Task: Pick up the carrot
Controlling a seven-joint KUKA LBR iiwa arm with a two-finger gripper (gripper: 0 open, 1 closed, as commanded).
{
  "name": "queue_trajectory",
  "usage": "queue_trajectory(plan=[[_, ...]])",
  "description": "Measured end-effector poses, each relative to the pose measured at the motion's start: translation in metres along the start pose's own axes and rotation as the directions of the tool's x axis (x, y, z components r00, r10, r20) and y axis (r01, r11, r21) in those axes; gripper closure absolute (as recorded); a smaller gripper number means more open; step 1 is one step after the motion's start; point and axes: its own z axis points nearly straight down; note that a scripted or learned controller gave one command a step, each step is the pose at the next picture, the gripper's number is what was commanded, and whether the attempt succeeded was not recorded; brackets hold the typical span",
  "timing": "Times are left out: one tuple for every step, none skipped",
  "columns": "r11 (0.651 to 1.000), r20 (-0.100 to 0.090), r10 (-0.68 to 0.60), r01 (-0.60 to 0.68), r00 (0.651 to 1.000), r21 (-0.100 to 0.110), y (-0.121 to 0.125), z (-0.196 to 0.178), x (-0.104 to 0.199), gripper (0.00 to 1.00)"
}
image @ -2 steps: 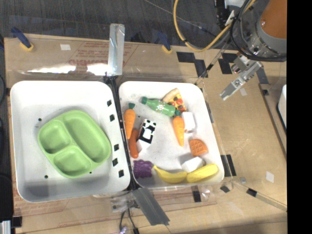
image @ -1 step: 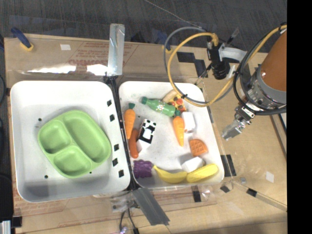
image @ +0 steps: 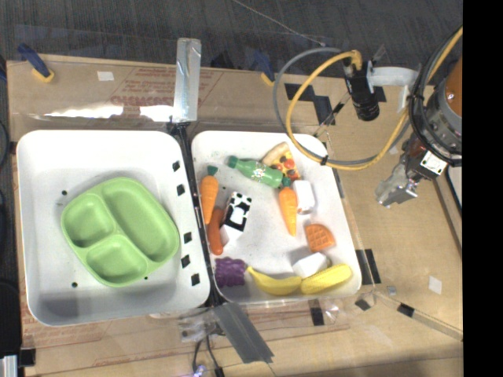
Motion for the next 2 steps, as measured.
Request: queue_trajectory(plan=[[0.989, 0.007, -0.147, 0.147, 0.989, 0.002, 0.003, 0.075, 0.006, 1.00], [0.940, 0.001, -0.341, 0.341, 0.940, 0.002, -0.004, 0.056, 0.016, 1.00]])
